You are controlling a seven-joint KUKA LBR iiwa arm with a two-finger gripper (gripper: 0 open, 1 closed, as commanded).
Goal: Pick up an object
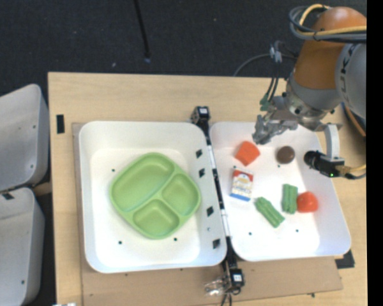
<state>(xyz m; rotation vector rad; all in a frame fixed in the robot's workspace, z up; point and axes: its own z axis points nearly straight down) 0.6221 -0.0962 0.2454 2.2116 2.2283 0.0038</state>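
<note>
- You see two shallow white plastic bins, the left one (96,247) and the right one (325,234), smooth with a slight sheen.
- The light green divided plastic plate (154,195) looks smooth and matt.
- The pale wooden bench top (147,88) shows a flat, matt finish.
- The small white printed carton (241,185) looks like paper card.
- The orange-red block (246,152) and the two green stick-shaped pieces (269,211) (289,197) look like matt plastic.
- The arm's orange band (325,50) is glossy.

Lime-green three-compartment plastic plate (154,195), frame centre-left. Orange block (247,152), dark brown round disc (285,154), white-blue-red printed carton (241,185), two green pieces (269,211) (289,197), red-orange ball (307,202), centre-right.
</note>
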